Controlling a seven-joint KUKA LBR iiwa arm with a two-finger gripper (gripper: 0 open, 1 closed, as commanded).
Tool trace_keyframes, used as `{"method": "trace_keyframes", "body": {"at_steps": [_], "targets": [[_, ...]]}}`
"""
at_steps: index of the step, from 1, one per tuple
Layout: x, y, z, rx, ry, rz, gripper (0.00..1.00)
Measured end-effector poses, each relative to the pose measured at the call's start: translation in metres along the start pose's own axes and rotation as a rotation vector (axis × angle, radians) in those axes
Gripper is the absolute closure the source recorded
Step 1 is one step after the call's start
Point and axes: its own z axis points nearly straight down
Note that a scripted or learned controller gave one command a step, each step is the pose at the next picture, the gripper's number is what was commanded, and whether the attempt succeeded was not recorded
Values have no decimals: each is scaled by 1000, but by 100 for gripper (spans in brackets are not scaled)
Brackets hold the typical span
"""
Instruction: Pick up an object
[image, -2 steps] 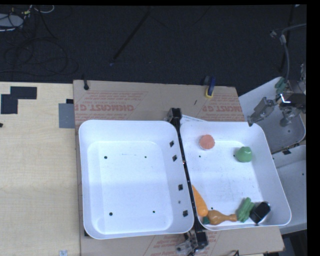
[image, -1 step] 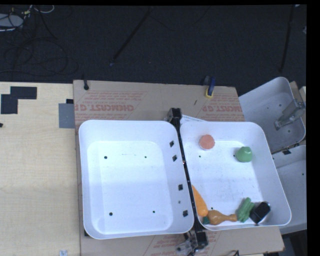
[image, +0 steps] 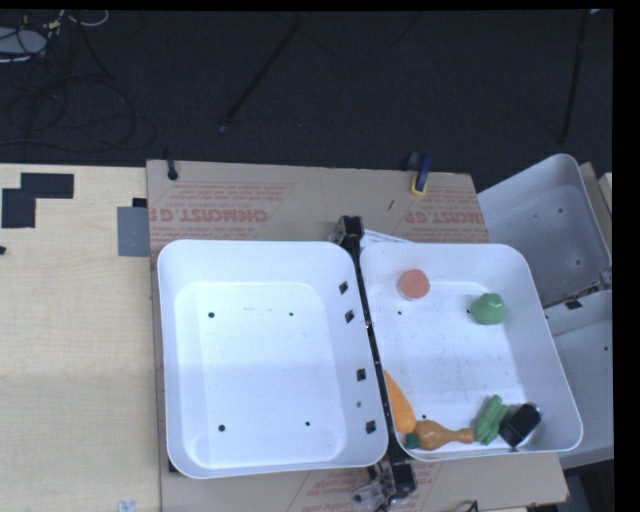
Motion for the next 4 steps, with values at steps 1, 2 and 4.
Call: {"method": "trace_keyframes", "body": {"at_steps": [1,2,4], "targets": [[72,1,-86,-11,0,-15,0],[7,4,-80,-2,-1,-3,0],[10,4,-80,-3,0,-8,0]]}}
